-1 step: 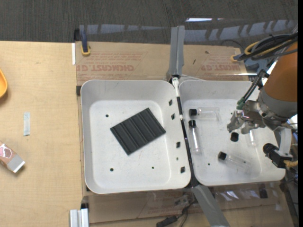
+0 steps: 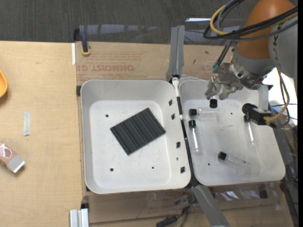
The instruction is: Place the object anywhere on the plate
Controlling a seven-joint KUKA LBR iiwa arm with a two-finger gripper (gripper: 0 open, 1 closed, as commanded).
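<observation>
- The gripper [image 2: 218, 91] hung over the far end of the right bin [image 2: 265, 175]. Whether it was apart, together or clamped on anything could not be told from this slant.
- A small black piece [image 2: 213, 103] sat just beneath it. It may have been a tube's cap, and it was unclear whether it was held or lying on the bin floor.
- Clear capped tubes lay loose nearby: one tube [image 2: 204, 112] just below the gripper, a second tube [image 2: 195, 137] along the bin's left wall, and a third tube [image 2: 234, 161] nearer the front. These were probably the stock to pick from, which would explain the gripper's place there.
- The dark ribbed plate [image 2: 138, 130] lay flat and askew in the left bin [image 2: 87, 126], bare, well apart from the gripper. The placing looked not yet done.
- The arm [image 2: 265, 18] reached in from the right, its wrist bent down over the bin and cables looped above it.
</observation>
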